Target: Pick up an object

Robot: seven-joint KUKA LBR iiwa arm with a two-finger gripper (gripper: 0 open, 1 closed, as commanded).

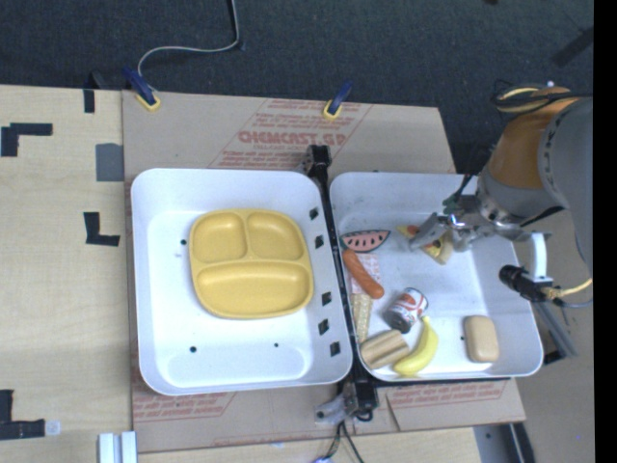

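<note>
From the overhead camera I see the end effector low in the far part of the right bin. Its metal fingers blur into a small yellow-and-orange object beneath them, and I cannot tell how far open they are or whether they have hold of anything. The arm comes in from the right, its orange band showing above the wrist; the grey body is cut off by the frame edge.

The pickable things sit in the right bin. Along its left wall I count one watermelon slice, one sausage just nearer than it, and a pale textured piece I cannot identify. Toward the near edge lie one red-and-white can, one bread roll, one banana touching the roll, and one tan block well to the right.

The left bin holds a single yellow divided plate with three compartments.

Both bins rest on a cardboard sheet on the surface, held by two blue-and-yellow clamps at its far edge. A white cable loops over the dark floor beyond.
</note>
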